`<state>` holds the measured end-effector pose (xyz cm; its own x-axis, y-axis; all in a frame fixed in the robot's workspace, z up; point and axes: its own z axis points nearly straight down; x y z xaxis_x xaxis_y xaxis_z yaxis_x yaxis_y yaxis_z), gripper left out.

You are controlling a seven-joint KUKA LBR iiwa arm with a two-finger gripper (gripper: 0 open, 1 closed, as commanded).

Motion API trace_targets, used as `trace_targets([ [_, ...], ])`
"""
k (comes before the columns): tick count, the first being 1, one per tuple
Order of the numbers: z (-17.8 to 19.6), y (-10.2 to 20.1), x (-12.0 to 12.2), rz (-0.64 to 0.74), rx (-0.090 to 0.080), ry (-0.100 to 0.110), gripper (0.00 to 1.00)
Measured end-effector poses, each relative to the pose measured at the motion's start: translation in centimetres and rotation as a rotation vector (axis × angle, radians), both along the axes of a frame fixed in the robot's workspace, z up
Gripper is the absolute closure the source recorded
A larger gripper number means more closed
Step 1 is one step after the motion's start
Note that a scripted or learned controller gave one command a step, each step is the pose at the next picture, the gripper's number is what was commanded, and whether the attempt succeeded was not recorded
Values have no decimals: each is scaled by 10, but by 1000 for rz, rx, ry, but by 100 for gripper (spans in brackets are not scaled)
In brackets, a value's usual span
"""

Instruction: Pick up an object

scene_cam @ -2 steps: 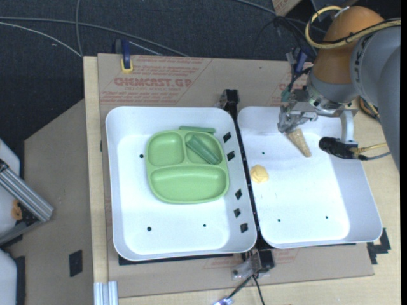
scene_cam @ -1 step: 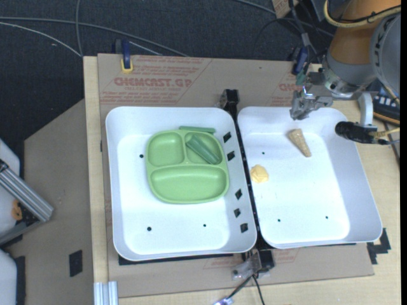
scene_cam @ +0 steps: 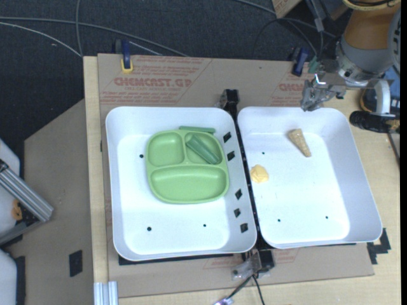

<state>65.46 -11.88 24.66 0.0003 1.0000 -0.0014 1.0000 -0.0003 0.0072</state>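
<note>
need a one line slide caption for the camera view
Pincer hovers over the right bin's far rim, above a tan cone and yellow piece; green divided plate in the left bin.

The arm point(scene_cam: 372, 24) in the upper right of the frame is cut off by the top edge, so only its orange band and grey wrist show. The gripper point(scene_cam: 311, 100), just above the right bin's point(scene_cam: 356, 170) upper rim, is too small and dark to tell how its fingers stand. At the left edge a metal rail point(scene_cam: 22, 192) runs out of frame. A green object point(scene_cam: 205, 148) in the divided plate's point(scene_cam: 187, 167) upper right compartment is too indistinct to name.
</note>
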Motion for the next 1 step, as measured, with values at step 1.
trace_targets([
  [1,55,0,1,2,0,-2,100],
])
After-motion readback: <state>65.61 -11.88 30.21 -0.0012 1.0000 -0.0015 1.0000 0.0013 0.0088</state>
